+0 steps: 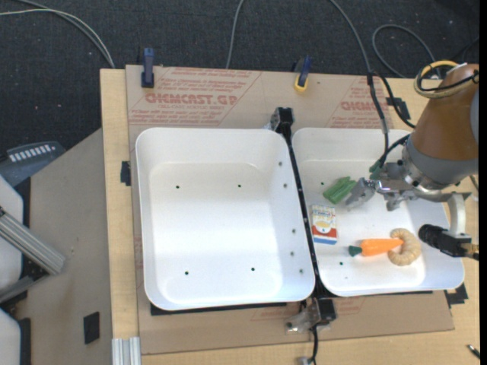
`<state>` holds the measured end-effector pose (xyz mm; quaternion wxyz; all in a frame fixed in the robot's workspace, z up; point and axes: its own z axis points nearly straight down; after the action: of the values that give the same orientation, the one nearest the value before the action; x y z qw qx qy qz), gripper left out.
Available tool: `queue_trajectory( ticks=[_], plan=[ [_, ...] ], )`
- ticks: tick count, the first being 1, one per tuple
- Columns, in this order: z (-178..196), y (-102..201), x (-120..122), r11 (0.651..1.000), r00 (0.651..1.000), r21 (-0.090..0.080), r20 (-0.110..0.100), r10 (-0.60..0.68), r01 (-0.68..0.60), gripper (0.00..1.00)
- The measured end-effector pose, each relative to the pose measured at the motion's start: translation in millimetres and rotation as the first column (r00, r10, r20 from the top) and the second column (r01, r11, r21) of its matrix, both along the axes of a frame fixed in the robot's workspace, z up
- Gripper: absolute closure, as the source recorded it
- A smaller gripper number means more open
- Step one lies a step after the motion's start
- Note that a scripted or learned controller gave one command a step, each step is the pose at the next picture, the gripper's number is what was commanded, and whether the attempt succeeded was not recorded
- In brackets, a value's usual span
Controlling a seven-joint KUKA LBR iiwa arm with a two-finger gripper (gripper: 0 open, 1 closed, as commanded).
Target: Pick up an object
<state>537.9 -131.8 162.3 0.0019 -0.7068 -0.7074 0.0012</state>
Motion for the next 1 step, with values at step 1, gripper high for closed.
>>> queue_trajectory(
  ticks=[1],
  plan=[
    [-45.7, 8.0, -3.3, 1.000, 1.000, 0.000, 0.001, 0.000, 0.000, 0.00]
  ],
)
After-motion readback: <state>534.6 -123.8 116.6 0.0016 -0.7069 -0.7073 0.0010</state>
